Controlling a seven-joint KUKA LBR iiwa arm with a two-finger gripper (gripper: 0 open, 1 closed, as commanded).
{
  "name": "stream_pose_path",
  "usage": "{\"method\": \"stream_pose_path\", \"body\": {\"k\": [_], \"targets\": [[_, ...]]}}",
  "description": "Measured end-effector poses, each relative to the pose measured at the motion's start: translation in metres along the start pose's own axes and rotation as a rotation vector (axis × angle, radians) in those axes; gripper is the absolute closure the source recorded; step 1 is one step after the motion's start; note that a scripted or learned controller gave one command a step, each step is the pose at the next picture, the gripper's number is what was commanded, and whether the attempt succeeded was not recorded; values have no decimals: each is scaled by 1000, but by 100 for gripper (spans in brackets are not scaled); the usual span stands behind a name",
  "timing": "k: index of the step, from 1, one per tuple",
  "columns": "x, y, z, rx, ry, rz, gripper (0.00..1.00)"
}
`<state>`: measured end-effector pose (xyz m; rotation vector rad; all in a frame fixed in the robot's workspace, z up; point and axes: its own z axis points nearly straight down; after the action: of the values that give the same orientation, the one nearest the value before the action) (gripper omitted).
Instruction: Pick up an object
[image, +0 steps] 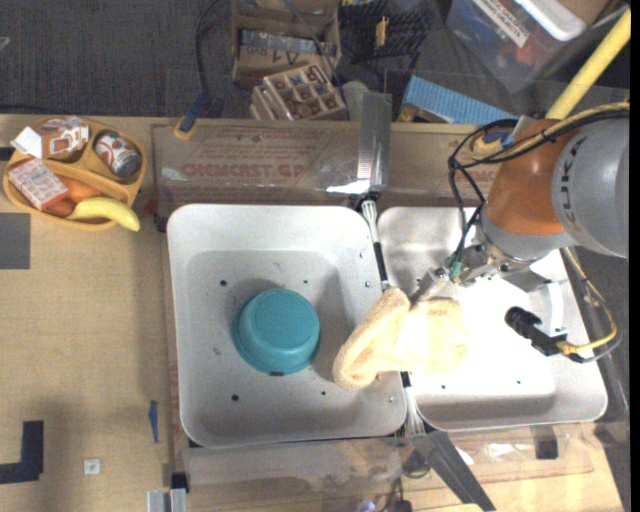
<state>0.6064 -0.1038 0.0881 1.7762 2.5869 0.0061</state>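
Grey with an orange band, the arm comes in from the right of the frame and ends at the claw (447, 280), which is low in the upper left part of the right bin (520, 402). The claw tip is at the upper edge of a cream-yellow soft thing (405, 342), seemingly touching it. It is too small and too dark at this place to tell whether the claw is open or closed, or whether it grips the soft thing.

The soft thing looks like a cloth or a plush piece. It lies across the wall between the two bins, near the middle of the frame, one part in the right bin and the other part in the left bin (200, 240).

Just to the left of it, in the left bin, a teal bowl (278, 331) stands with its bottom up, near the soft thing but apart from it.

Far away, at the upper left of the frame, an orange tray (20, 186) on the bench holds a banana (107, 211) and some small packets.
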Motion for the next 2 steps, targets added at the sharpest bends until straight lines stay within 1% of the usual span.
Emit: {"method": "stream_pose_path", "body": {"k": [1, 2], "targets": [[39, 10, -111, 3, -1, 35, 0], [13, -19, 0, -3, -3, 43, 0]]}}
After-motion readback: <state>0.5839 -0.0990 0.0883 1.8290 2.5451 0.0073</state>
